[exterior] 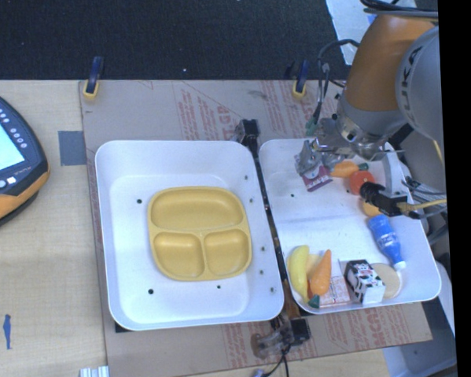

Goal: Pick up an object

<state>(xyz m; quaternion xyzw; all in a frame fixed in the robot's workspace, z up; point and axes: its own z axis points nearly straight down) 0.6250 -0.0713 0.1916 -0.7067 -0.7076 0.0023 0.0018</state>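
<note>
white bins sit side by side: the left bin (119, 229) carries a yellow tray (198, 231), while the right bin (287, 189) keeps the loose items ready for picking, with a banana (300, 272), carrot (321, 274), dice box (364, 282) and blue bottle (386, 240) crowded along its near and right sides. the gripper (313, 162) hangs low over the far end beside a small dark packet (319, 179), probably the pick target, though whether it is open, closed or gripping cannot be told. legible writing is scarce: part of "kuka" on the arm (394, 65), and faint red print on the cardboard (200, 107), unreadable.
</note>
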